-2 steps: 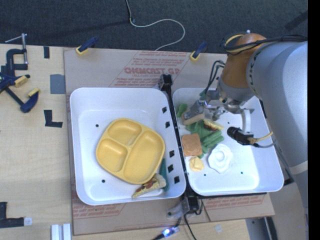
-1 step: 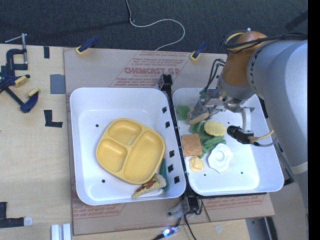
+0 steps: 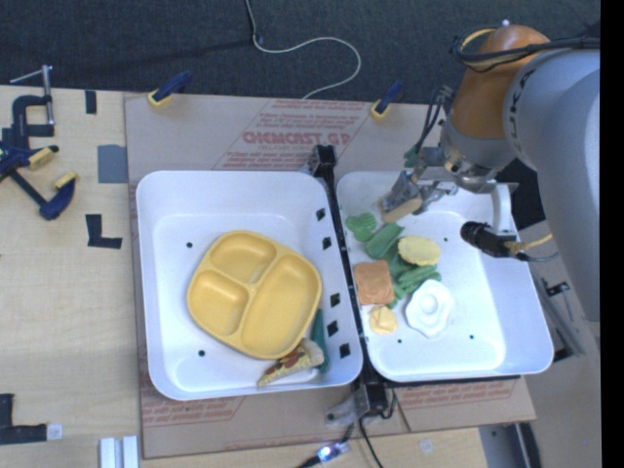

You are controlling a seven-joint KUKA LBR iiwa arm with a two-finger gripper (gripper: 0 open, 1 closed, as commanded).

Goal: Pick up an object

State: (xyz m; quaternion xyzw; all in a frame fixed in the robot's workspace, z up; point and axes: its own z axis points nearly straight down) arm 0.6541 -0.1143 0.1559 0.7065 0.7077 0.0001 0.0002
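Left of the hand, well apart from it, blue clamps [image 3: 34, 164] grip the counter [image 3: 68, 291] edge, likely pinning the rig down. A cardboard sheet [image 3: 244, 139] lies under both bins, probably to keep them from sliding.

Left bin [image 3: 161, 198]: a yellow divided plate [image 3: 253, 292] lies flat mid-bin, tilted in plan. A pizza-slice toy [image 3: 291, 364] sits at its near edge, touching the plate rim, with something teal tucked beside it. All of this is far to the hand's left and below it in the view, so probably not the target for this try.

Right bin [image 3: 507, 330]: toy food clustered toward its left wall, just below and left of the hand. A green leafy piece [image 3: 366, 227] is nearest the hand, just beside its tip. Then an orange-brown square [image 3: 372, 281], a small yellow piece [image 3: 382, 320], a yellow round chip-like piece [image 3: 419, 252], a green bean-like piece [image 3: 414, 276] and a white fried egg [image 3: 429, 308]. Several touch or overlap, so a clean single pick looks tricky.

Hand [image 3: 402, 203]: low over the bin's far-left part, angled down-left toward the pile. Can't tell whether it is apart or together; nothing visibly in it. Judging by the pose, it is approaching the green leafy piece or its neighbour; pick not yet done. The arm [image 3: 546, 96] comes in from the right.
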